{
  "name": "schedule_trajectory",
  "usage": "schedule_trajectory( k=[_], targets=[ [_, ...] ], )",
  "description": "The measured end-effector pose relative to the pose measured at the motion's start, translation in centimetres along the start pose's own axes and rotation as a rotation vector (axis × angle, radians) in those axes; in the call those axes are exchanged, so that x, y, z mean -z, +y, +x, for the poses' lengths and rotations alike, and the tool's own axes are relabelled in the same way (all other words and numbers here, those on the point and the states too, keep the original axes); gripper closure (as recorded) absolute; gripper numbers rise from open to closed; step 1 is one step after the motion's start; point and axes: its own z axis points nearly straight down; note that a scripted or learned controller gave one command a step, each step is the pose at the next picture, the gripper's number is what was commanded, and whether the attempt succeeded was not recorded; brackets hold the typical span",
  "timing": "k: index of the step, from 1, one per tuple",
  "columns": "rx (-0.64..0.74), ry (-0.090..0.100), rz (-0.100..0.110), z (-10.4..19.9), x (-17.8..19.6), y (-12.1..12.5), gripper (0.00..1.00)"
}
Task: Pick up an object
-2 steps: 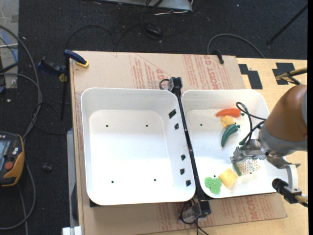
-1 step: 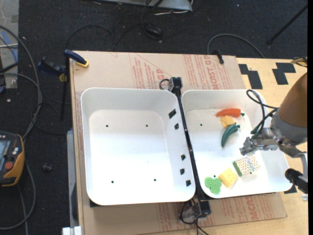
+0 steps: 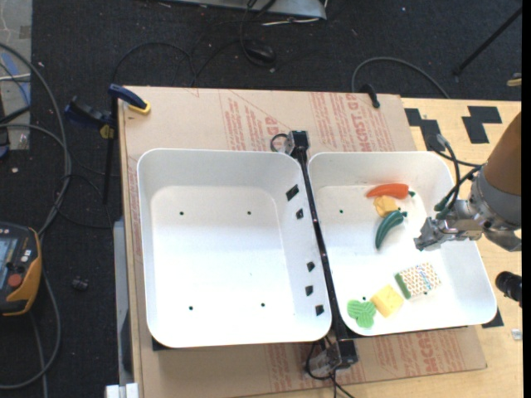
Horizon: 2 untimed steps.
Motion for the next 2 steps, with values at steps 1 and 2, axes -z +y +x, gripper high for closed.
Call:
schedule_trajectory(
  k=[1, 2],
  targets=[
    [-0.001, 0.000, 0.002, 0.0, 2.5, 0.1, 1.00],
    [0.003, 0.001, 0.005, 5.7, 1.7, 0.5, 1.00]
  ],
)
